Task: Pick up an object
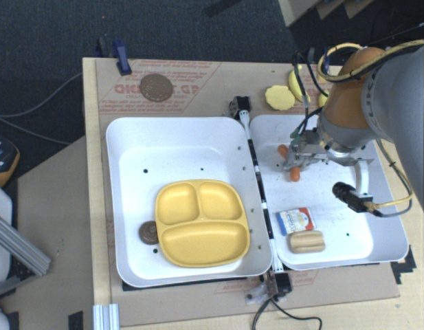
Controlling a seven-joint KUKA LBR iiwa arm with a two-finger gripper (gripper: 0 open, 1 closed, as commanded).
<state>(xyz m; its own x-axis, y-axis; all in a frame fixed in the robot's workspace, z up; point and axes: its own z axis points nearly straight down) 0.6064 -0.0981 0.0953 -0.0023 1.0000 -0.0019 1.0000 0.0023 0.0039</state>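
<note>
Bench (95, 184) — two white bins (129, 150), brown disc (156, 86), yellow pieces (280, 97)

One fixed camera looks down aslant on both white bins (122, 184).

Yellow divided plate (200, 222) fills left bin's (129, 150) front, bare floor behind it, arm (366, 95) overhangs right bin (383, 246).

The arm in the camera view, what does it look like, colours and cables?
The arm is a thick grey cylinder with an orange band above the wrist. Yellow cables loop around it. The hand is a small grey metal assembly.
</note>
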